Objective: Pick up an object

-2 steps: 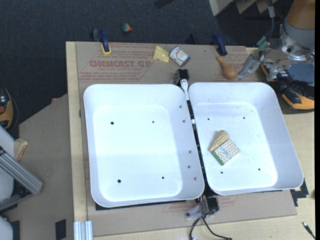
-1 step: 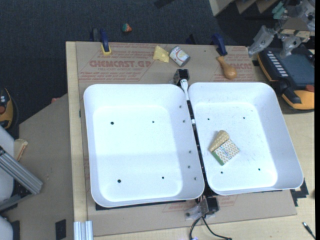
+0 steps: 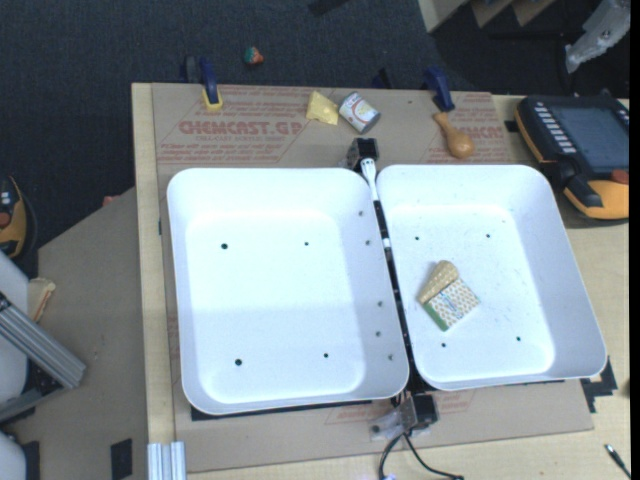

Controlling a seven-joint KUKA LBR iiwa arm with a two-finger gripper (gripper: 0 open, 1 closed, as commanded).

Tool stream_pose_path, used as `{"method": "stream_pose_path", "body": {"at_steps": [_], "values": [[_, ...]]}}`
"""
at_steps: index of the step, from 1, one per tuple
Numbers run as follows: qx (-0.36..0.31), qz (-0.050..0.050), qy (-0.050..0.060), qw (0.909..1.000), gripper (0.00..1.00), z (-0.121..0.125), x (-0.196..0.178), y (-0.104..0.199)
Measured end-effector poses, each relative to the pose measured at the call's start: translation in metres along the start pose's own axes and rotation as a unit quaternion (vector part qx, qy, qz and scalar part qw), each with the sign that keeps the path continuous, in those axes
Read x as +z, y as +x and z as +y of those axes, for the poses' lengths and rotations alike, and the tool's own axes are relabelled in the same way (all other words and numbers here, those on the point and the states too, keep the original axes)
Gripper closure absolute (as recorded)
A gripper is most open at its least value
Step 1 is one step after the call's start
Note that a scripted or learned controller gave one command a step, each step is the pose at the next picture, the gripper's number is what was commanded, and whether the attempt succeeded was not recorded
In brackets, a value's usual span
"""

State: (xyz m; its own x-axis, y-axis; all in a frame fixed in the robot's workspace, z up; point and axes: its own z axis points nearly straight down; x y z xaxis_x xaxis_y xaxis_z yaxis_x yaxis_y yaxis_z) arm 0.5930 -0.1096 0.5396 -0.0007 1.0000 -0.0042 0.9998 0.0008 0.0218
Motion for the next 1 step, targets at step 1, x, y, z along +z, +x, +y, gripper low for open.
{"method": "stream_pose_path", "body": {"at_steps": [1], "values": [[-0.003,0.004,0.018,0.9998,0.0,-0.0105,0.1416,0.0678]]}}
